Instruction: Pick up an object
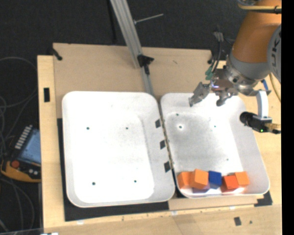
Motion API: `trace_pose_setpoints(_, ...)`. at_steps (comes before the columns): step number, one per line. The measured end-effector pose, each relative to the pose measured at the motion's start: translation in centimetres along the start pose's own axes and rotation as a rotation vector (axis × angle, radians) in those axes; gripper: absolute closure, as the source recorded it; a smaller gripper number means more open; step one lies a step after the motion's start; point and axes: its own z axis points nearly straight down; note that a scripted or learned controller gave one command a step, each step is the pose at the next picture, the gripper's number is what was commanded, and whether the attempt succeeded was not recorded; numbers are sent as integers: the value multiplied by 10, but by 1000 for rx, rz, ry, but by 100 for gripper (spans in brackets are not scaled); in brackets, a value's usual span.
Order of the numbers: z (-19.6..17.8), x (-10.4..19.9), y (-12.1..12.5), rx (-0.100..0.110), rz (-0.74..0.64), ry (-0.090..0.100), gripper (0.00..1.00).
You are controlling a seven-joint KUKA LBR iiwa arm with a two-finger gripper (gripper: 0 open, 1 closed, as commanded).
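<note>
Several small blocks lie in a row along the near edge of the right bin [245,146]: an orange block [185,178], another orange one [201,178], a blue block [214,178], and two more orange blocks [229,182] [241,178]. My gripper [208,98] hangs over the far end of that bin, well away from the blocks. Its two fingers [196,96] are spread apart with nothing between them.
The left bin [110,146] lies beside the right one on the wooden bench. A slanted metal rail [130,31] rises from behind the bins' shared edge. Cables and a handheld pendant [24,153] lie off the bench at the left.
</note>
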Motion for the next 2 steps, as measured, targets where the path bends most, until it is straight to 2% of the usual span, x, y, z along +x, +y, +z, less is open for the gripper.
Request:
trace_pose_setpoints(1,20,-61,-8,8,5,-2,0)
trace_pose_setpoints(2,8,-88,8,3,1,-1,0)
